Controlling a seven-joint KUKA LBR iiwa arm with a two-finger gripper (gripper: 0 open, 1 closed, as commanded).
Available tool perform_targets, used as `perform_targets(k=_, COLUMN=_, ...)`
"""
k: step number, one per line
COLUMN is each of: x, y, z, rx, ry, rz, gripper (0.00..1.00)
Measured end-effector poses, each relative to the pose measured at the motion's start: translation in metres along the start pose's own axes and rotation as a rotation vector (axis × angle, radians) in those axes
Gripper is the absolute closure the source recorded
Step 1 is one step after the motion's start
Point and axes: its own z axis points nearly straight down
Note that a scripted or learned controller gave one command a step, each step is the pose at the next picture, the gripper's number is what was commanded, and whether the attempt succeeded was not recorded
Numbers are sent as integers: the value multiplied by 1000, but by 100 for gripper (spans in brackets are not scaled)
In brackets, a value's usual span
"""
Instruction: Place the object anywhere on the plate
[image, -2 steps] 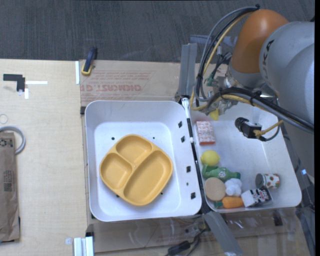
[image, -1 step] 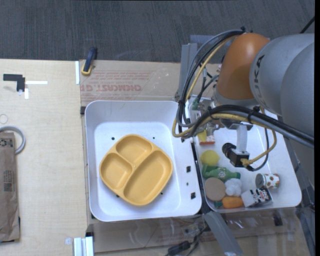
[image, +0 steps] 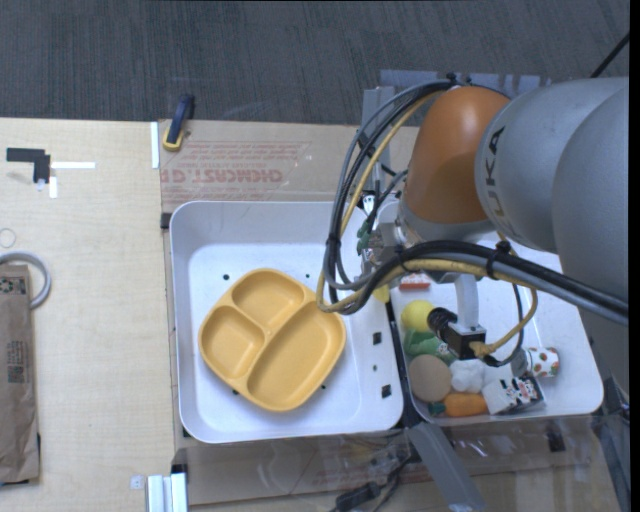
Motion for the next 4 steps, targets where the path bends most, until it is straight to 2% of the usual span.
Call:
perform_targets(k=1, x=48, y=-48, z=63, rx=1, ry=0, rz=-60, gripper=100)
perform_targets(k=2, x=102, y=-17, z=41, rx=-1, ry=-2, rz=47, gripper=100)
perform_targets(k=3, x=111, y=23, z=24, rx=-2, ry=-3, rz=64, gripper=100)
perform_targets(k=4, x=173, y=-27, z=77, rx=-19, ry=6, rz=269, gripper=100)
